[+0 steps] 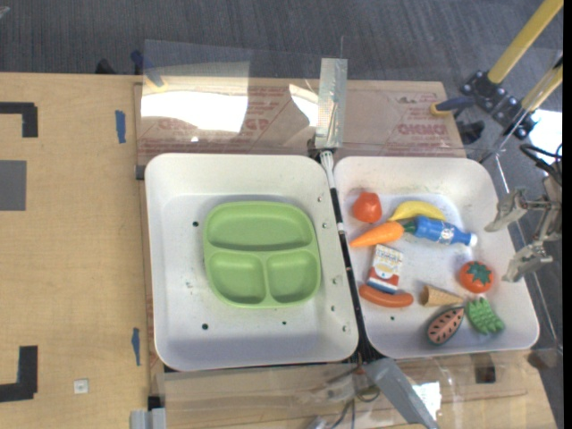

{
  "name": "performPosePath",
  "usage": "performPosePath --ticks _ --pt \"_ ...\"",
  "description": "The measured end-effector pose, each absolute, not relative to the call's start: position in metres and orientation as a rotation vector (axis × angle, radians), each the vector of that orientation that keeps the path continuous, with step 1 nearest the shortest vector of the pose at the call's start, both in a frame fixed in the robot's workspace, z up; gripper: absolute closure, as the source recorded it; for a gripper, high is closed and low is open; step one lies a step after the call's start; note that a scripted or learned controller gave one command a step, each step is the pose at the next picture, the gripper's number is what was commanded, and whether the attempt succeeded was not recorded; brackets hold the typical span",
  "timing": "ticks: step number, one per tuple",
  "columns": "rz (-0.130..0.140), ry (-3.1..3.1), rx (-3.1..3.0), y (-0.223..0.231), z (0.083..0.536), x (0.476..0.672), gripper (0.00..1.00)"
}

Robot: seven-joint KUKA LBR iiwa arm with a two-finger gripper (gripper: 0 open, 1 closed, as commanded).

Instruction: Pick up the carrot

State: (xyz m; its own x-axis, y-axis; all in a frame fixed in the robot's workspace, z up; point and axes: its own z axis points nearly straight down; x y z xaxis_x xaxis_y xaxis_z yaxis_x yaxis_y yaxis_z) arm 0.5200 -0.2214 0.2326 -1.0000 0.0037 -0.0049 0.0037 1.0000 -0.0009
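Nearest, in the right bin, lie one sausage, one cone, one small carton with print too small to read. Beyond them, one carrot rests near the bin's left wall, touching a blue bottle. One green tray occupies the left bin. The claw hangs at the right rim, spread, holding nothing.
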Motion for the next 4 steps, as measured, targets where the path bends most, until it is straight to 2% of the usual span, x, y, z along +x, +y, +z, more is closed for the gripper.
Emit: performPosePath --ticks 1,2,3,4 --pt "0.009 3.144 -0.129 -0.187 0.119 0.596 0.0" --pt "0.003 3.126 0.164 -0.097 0.09 0.598 0.0" --pt "-0.019 3.055 0.699 -0.104 0.09 0.587 0.0" --pt "-0.001 2.947 1.054 -0.1 0.09 0.603 0.0"
